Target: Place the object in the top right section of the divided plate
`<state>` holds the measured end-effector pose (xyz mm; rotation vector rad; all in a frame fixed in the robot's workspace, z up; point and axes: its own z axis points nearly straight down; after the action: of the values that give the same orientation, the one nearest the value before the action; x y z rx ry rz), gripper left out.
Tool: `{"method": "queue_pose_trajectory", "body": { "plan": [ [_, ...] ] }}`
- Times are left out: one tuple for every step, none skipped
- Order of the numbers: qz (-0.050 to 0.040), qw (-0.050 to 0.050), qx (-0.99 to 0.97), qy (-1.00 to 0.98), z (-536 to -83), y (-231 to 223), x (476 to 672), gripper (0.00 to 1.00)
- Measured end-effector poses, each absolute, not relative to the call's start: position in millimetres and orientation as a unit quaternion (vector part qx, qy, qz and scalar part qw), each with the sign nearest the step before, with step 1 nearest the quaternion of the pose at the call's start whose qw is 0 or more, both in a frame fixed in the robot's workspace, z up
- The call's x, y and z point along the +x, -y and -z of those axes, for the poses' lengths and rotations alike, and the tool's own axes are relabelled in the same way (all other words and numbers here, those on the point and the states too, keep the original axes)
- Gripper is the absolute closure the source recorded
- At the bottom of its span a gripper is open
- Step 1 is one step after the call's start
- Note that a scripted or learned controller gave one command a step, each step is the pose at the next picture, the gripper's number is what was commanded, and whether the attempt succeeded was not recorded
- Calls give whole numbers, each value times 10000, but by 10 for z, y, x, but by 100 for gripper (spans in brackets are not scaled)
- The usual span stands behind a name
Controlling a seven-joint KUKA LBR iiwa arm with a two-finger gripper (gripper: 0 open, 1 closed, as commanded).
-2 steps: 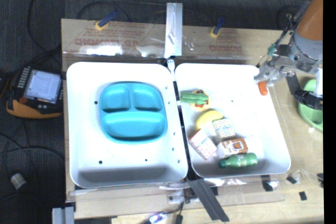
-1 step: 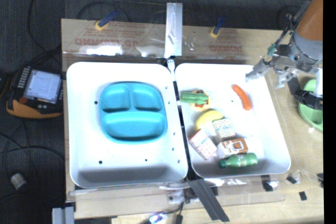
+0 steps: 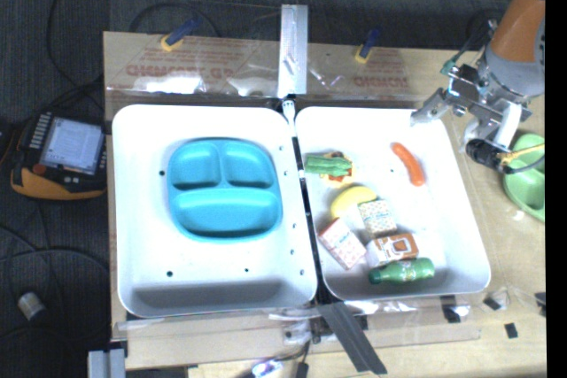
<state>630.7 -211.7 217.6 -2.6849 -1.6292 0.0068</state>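
Right bin point(image 3: 461, 217): toy foods, clustered.

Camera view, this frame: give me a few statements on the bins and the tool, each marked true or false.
1. The blue divided plate lies in the left bin. True.
2. The orange sausage-shaped toy lies on the plate. False: it lies in the right bin, near its upper right corner.
3. The tool is above the right bin's upper right corner, apart from the toys. True.
4. The green bottle stands upright in the middle of the right bin. False: it lies on its side near that bin's lower edge.
5. The plate's sections hold toys. False: all of them are bare.
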Motion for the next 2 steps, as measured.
{"method": "queue_pose_trajectory", "body": {
  "plan": [
    [-27,1,-9253,3793,-2201,2000,6496,0],
    [-32,-8,-9161,4009,-2249,2200,6296,0]
  ]
}}
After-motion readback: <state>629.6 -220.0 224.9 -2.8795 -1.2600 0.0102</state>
